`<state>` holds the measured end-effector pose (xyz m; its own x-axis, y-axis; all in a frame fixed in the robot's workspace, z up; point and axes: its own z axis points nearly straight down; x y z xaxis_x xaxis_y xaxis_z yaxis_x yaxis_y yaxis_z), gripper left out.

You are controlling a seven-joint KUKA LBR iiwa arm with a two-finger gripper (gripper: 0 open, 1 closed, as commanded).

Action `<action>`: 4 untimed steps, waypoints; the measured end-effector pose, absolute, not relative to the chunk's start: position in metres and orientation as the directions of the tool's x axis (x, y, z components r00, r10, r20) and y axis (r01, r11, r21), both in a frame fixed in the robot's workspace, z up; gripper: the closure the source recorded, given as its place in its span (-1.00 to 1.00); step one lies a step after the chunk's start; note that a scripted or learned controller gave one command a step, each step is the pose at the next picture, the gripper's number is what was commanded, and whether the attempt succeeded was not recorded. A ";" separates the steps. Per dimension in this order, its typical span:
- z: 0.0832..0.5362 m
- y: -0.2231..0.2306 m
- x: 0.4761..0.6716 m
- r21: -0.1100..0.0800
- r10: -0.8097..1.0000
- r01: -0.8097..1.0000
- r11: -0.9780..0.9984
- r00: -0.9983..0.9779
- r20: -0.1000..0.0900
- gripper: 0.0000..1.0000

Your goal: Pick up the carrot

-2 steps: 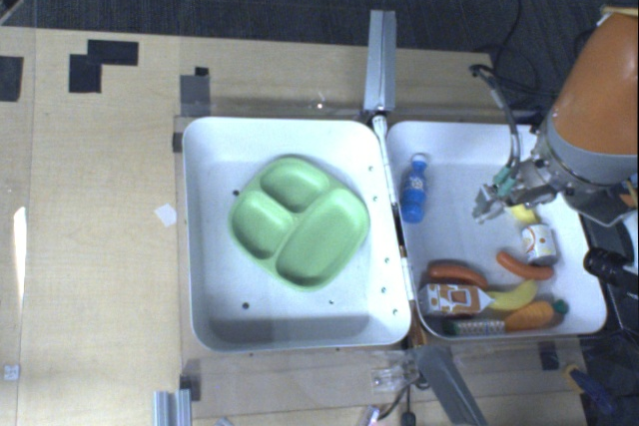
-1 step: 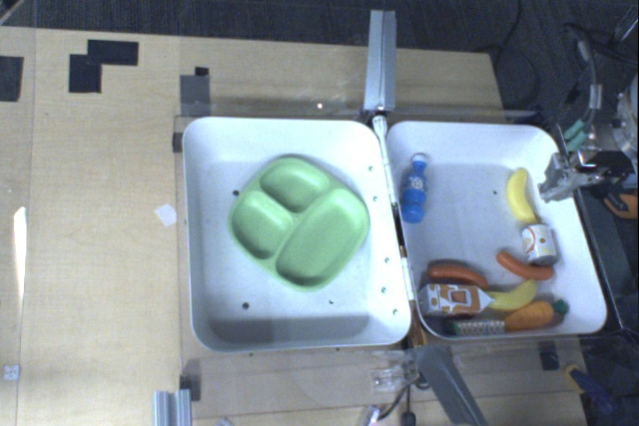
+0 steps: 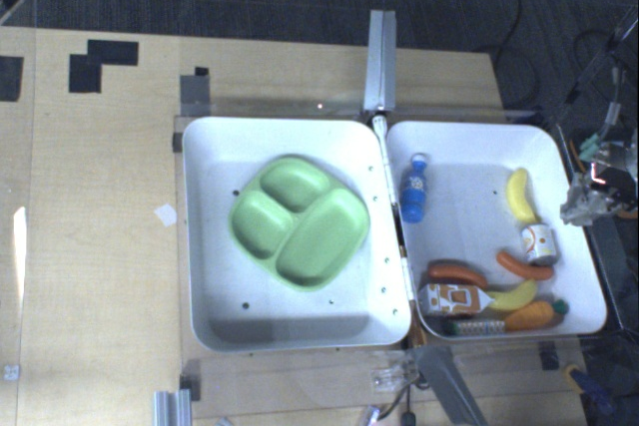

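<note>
The carrot [image 3: 529,316], orange with a green stem end, lies along the front wall of the right bin [image 3: 469,150], near its front right corner. It touches a yellow banana [image 3: 515,294] just behind it. My gripper [image 3: 586,205] hovers over the right rim of that bin, well behind the carrot and apart from it. Nothing is seen held in it.
The right bin also holds a second banana [image 3: 519,195], a small can [image 3: 539,241], two red sausages [image 3: 524,264] [image 3: 454,271], a juice carton [image 3: 454,299] and a blue bottle [image 3: 413,187]. A green divided plate [image 3: 300,221] sits in the left bin [image 3: 215,314].
</note>
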<state>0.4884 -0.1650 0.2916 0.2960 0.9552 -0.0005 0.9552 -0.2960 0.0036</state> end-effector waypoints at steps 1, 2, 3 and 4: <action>0.237 -0.093 0.544 0.002 0.975 0.975 -0.221 0.221 0.000 1.00; 0.261 -0.142 0.659 0.004 0.939 0.939 -0.344 0.344 0.000 1.00; 0.265 -0.075 0.641 0.004 0.961 0.961 -0.276 0.276 0.000 1.00; 0.259 -0.076 0.663 0.006 0.982 0.982 -0.189 0.189 0.000 1.00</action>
